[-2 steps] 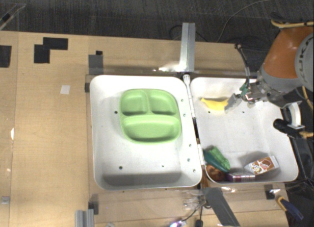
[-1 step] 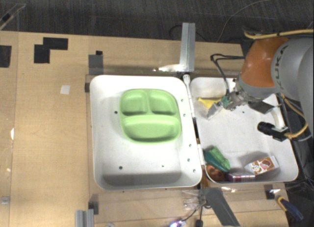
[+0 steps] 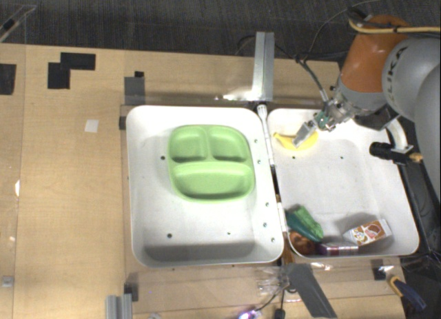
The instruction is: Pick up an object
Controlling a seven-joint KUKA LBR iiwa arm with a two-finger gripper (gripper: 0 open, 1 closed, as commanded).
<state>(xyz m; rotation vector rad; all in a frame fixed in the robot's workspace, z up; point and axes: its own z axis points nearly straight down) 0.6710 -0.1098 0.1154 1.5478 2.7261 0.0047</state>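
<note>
The arm reaches in from the right, its gripper lowered to the far-left corner of the right bin, apparently for a pick; whether it grips cannot be told; a yellow object lies touching or just beneath the tip; a green tray sits in the left bin.

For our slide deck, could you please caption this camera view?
KUKA arm's gripper reaches over a yellow object in the right bin; a green divided plate sits in the left bin.
</note>
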